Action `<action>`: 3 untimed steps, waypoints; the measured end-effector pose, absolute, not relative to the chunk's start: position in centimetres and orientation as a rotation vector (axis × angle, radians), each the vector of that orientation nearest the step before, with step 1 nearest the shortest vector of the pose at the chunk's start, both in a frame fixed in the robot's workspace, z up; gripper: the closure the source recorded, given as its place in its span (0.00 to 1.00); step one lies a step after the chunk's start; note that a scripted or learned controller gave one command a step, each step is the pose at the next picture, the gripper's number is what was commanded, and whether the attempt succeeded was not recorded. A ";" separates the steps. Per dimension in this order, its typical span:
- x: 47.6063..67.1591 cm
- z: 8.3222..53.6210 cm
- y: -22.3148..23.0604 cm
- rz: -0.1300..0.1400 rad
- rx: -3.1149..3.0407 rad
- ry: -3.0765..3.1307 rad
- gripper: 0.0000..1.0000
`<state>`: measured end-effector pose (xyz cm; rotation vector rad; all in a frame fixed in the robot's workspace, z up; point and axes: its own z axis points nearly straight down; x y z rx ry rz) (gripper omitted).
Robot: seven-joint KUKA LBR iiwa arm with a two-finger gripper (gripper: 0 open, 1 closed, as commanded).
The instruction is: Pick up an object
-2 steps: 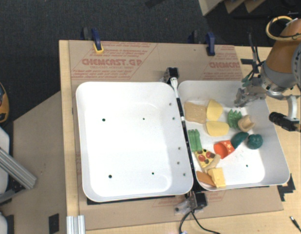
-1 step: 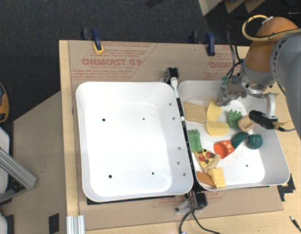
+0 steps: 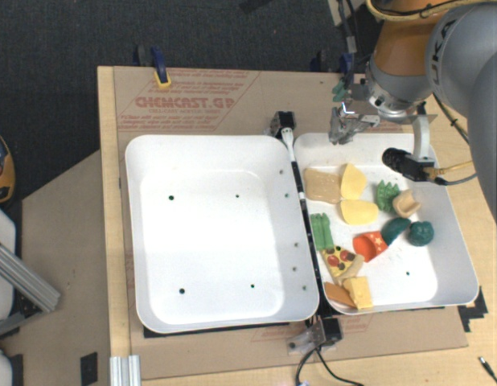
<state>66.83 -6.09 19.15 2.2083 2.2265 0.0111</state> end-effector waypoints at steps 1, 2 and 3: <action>66.8 38.6 -1.9 0.018 2.207 2.218 1.00; 66.6 54.5 2.1 0.020 2.207 2.218 1.00; 61.2 43.3 6.7 -0.010 2.223 2.229 1.00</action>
